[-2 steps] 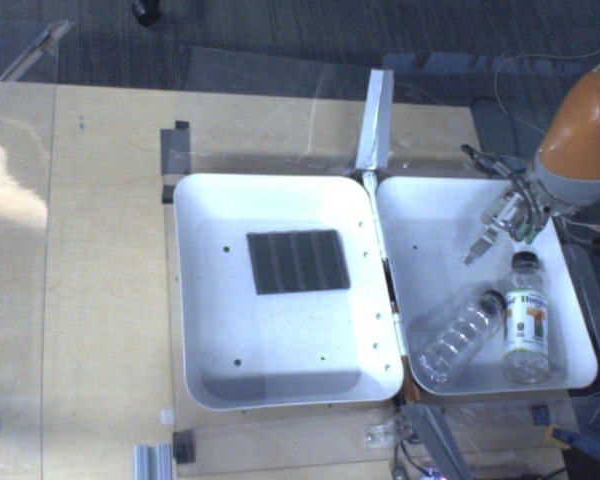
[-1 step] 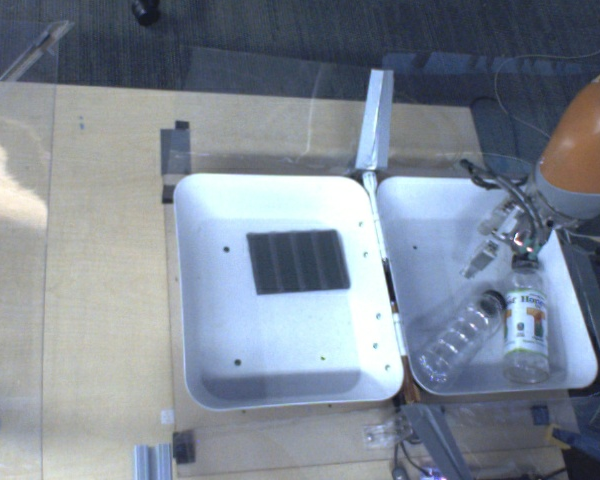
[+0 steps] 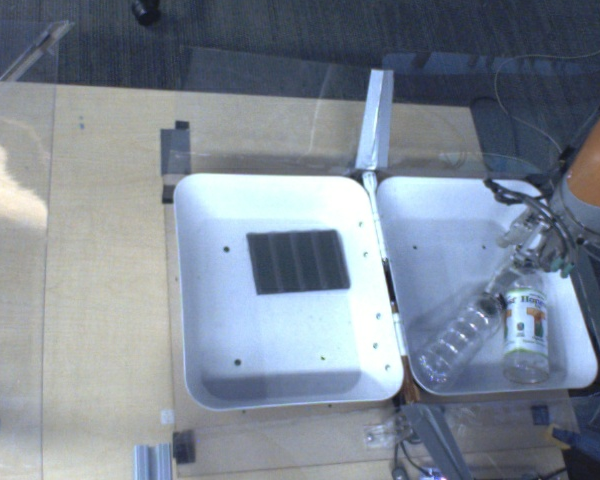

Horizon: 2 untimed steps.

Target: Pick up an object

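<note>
A clear plastic bottle [image 3: 458, 334] lies on its side, diagonally, in the right bin [image 3: 430, 218]. Its cap end points up and right toward the gripper. Beside it on the right lies a small bottle with a white and green label [image 3: 526, 330]. A dark ribbed rectangular pad [image 3: 298, 261] rests flat in the middle of the left bin [image 3: 210, 348]. My gripper [image 3: 530, 250] hangs over the right side of the right bin, just above the tops of both bottles. I see nothing held in it.
The grey arm with its orange band [image 3: 595, 168] comes in over the right bin's right rim. A metal bar [image 3: 375, 118] stands behind the seam between the bins. Cables [image 3: 525, 63] trail at the upper right.
</note>
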Tool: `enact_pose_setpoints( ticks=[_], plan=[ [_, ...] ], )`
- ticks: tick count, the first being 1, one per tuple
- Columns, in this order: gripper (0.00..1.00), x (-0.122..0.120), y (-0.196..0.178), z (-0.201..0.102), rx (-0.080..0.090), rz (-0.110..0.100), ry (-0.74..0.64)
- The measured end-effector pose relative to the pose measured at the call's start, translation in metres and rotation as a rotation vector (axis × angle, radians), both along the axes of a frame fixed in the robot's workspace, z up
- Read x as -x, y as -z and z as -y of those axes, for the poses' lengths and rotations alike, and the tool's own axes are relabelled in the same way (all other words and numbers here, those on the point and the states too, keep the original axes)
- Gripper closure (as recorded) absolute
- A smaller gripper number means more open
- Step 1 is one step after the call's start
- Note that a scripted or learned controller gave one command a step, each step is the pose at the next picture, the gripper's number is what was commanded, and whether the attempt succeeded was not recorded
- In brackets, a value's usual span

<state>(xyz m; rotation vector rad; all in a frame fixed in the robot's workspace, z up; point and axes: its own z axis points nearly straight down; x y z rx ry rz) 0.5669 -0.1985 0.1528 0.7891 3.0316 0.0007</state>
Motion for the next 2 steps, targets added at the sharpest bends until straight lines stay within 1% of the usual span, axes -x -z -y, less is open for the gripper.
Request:
enact_pose_setpoints(
  ticks=[1, 2],
  plan=[
    [0.00, -0.025, 0.062, 0.007, 0.004, 0.008, -0.085],
    [1.00, -0.029, 0.048, 0.006, 0.006, 0.020, -0.084]
  ],
)
